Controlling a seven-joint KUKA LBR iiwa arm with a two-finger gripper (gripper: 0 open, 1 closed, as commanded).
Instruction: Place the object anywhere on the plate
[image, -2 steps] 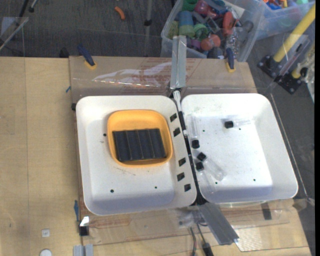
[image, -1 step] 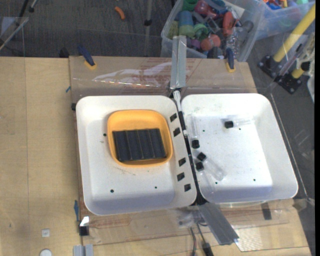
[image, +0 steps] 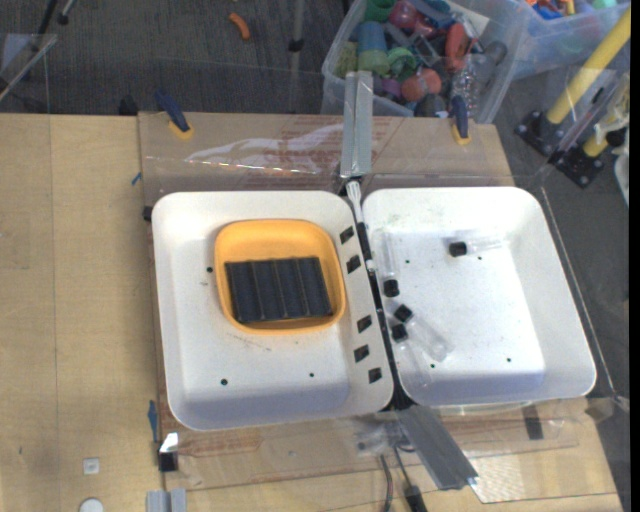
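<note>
An orange plate (image: 281, 237) with rounded corners sits in the left white bin (image: 200, 385), towards its back middle. A black rectangular object (image: 278, 290) with several lengthwise ridges lies flat on the plate. It covers the plate's front half and its front edge reaches the rim.
The right white bin (image: 525, 365) holds a small black block (image: 458, 249) at the back and a few small black bits (image: 398, 312) near the divider. A clear tub of coloured toys (image: 430, 50) stands behind the bins. Bare wooden bench (image: 70, 300) lies to the left.
</note>
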